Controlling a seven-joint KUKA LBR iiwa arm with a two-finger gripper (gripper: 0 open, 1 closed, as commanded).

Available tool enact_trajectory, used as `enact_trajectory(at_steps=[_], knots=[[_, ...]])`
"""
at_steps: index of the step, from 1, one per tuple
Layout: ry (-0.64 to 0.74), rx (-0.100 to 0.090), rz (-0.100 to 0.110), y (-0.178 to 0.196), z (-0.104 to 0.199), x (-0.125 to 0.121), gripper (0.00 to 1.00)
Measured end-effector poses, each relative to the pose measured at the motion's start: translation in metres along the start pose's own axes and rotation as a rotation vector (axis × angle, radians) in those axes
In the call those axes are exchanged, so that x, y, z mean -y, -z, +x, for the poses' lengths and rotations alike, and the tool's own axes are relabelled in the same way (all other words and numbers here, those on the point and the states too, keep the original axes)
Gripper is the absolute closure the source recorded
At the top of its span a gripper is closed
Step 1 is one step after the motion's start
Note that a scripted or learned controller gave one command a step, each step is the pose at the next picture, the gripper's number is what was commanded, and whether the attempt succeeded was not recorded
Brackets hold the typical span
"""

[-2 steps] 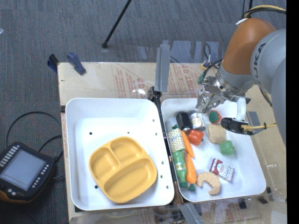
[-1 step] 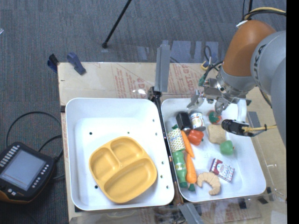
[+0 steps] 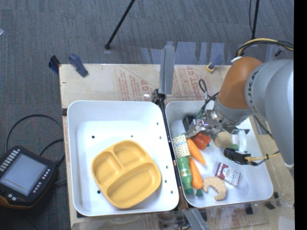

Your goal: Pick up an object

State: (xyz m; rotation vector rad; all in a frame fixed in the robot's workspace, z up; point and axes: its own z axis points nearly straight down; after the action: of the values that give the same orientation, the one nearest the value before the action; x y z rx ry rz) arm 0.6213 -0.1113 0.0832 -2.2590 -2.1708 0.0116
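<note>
**Arm low in the right bin, over the crowded toys**

The grey arm with its orange band [image 3: 242, 87] reaches in from the right, and its gripper [image 3: 204, 126] sits low in the right-hand shallow white bin [image 3: 261, 178], at the back of the pile. How the jaws stand cannot be told from this slanted view (the metal parts blur into the clutter), and nothing is plainly seen between them.

Just below the gripper lies a small red toy pepper [image 3: 203, 140], touching or nearly touching an orange toy carrot [image 3: 195, 150] that runs down and to the right. A second orange carrot [image 3: 195, 174] lies beside a green toy bottle [image 3: 185, 169] along the bin's left wall, with a beige croissant-shaped toy [image 3: 215, 186] and a small red-and-white box [image 3: 228, 174] near the front. The left-hand white bin [image 3: 81, 116] holds a yellow divided plastic plate [image 3: 126, 173].

The step in hand appears to be closing on an object near the pepper. To do it well, the jaws should straddle one item alone, centred over its narrow width, and descend fully before closing; crowded neighbours could be nudged or wedge in alongside. A straight, slow lift would then show whether the grasp took.
</note>
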Motion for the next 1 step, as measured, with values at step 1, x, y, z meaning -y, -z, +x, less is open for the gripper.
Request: enact_trajectory(at_steps=[1], knots=[[0.0,-0.001,-0.002,0.0008,0.0004,-0.0005,0.0]])
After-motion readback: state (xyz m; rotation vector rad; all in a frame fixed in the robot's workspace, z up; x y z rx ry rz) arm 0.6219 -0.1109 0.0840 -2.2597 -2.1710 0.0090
